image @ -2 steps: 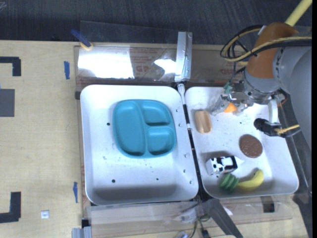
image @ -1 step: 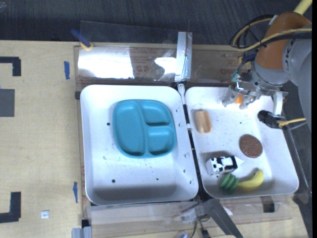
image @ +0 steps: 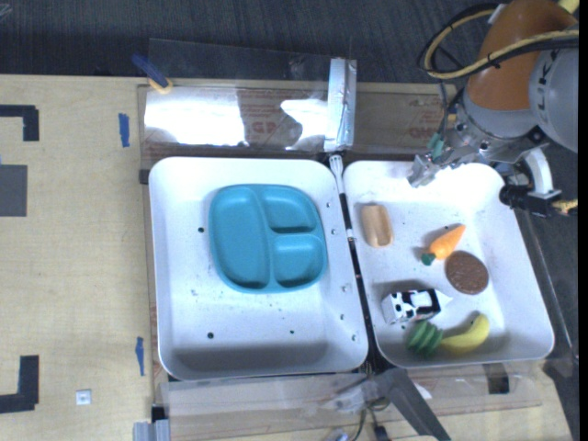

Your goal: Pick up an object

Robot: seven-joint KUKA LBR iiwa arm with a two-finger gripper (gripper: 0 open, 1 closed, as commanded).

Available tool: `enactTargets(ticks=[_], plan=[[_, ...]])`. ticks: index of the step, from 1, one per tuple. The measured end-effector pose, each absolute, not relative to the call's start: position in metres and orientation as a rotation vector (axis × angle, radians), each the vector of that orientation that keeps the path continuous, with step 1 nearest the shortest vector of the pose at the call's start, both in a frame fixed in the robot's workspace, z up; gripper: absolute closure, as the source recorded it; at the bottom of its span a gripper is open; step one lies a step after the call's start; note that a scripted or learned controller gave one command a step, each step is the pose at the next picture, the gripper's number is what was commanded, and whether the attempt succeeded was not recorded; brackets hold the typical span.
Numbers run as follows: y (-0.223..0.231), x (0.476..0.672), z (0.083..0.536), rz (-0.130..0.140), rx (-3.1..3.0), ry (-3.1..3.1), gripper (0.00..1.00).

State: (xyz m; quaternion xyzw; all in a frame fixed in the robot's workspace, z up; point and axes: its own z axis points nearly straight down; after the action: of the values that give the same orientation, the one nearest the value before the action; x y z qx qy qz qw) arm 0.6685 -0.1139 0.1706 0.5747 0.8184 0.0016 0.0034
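At the near edge of the right bin (image: 528,333) a yellow banana (image: 467,334) lies along the front wall, its left end touching a green ridged vegetable (image: 424,338). Just behind those sits a small black-and-white toy cow (image: 411,305), close to the bin's left wall. A little further back and to the right is a round brown disc (image: 467,272), like a cookie or a burger patty, and just behind it, nearly touching, a carrot (image: 445,242) lies tilted with its green top pointing down-left. Left of the carrot, near the divide between the bins, a tan bread roll (image: 375,225) lies lengthwise. Across in the left bin (image: 175,265) a blue divided plate (image: 268,236) rests flat in the middle. Furthest back, the grey arm with its orange band (image: 514,39) reaches in from the right, and the gripper (image: 424,170) hangs over the right bin's far rim, well apart from every object and holding nothing. From here I cannot tell how wide it is set.
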Motion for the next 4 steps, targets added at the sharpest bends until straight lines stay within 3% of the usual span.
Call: enactTargets(ticks=[1, 2, 3, 4], plan=[[-0.114, 0.668, 0.169, 0.003, 1.804, 2.567, 0.00], [-0.193, 0.636, 0.087, 0.003, 1.962, 2.447, 0.00], [-0.174, 0.574, 0.087, 0.004, 2.153, 2.286, 0.00], [-0.147, 0.591, 0.087, 0.006, 2.114, 2.315, 0.00]])
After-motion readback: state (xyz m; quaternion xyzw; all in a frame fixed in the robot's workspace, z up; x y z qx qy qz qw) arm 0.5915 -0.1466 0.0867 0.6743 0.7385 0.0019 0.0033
